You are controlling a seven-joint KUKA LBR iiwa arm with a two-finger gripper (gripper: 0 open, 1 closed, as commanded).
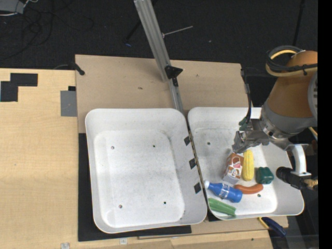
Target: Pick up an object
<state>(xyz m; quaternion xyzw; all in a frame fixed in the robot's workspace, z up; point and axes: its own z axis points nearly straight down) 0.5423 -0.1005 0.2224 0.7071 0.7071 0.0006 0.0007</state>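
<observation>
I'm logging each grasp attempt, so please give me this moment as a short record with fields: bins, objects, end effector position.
left bin: white, shallow, no objects seen in it
right bin: white, holds all the objects, clustered at its near right
objects: yellow corn cob, small carton, blue bottle, orange carrot-like piece, green long piece, dark green piece
end effector: over the right bin, just above the carton and corn
finger state: cannot tell
</observation>
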